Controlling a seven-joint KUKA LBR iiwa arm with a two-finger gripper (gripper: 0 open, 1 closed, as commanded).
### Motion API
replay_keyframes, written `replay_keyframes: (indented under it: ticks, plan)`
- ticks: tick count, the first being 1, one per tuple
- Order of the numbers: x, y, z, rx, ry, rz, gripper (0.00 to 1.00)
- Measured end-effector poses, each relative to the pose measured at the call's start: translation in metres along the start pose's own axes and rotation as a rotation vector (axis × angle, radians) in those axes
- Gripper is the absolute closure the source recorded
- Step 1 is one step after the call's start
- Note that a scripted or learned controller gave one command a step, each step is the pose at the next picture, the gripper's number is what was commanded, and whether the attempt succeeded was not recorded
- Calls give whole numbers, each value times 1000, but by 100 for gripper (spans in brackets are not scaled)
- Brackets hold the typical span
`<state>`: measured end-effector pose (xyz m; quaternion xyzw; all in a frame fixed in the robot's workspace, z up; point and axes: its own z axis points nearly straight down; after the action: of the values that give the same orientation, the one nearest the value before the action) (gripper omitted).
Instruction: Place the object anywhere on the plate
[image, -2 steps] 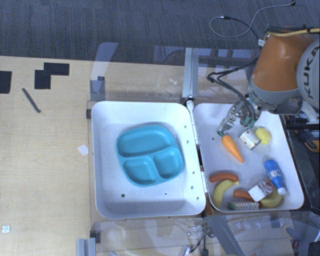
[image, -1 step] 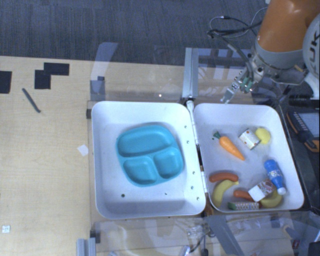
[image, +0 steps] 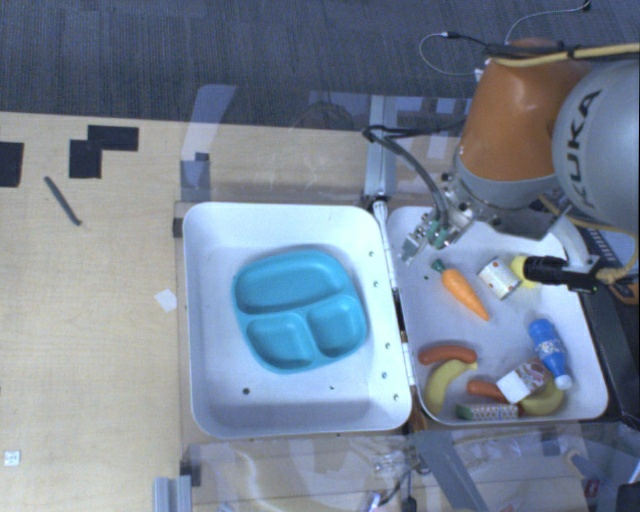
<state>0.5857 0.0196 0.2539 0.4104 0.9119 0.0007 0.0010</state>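
Two shallow white bins side by side on the pale surface (image: 100, 350). In the left bin (image: 210, 300), a blue plate (image: 298, 308) with three compartments, flat, near the middle. In the right bin (image: 500, 330), several small things. Orange carrot (image: 465, 293) with a green top in the upper part, at a slant, well apart from the plate, with the walls of both bins in between. Lower down, a red sausage (image: 448, 353) and just under it a yellow banana (image: 443, 381), both near the left wall. Blue bottle (image: 548, 350) near the right wall, tilted. Along the lower edge, a small white and red carton (image: 520, 383) touching a second yellow fruit (image: 545, 402); beside them an orange-red piece (image: 484, 388) and a green piece (image: 478, 411). Grey arm (image: 520, 110) with an orange band, reaching in from the right. Pincer (image: 432, 236) over the upper left corner of the right bin, just up and left of the carrot. Impossible to tell whether spread or pressed together: too small and unclear.
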Motion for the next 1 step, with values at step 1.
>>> replay_keyframes:
  ticks: [1]
  plan:
    - [51,76,9,-1,0,-66,100]
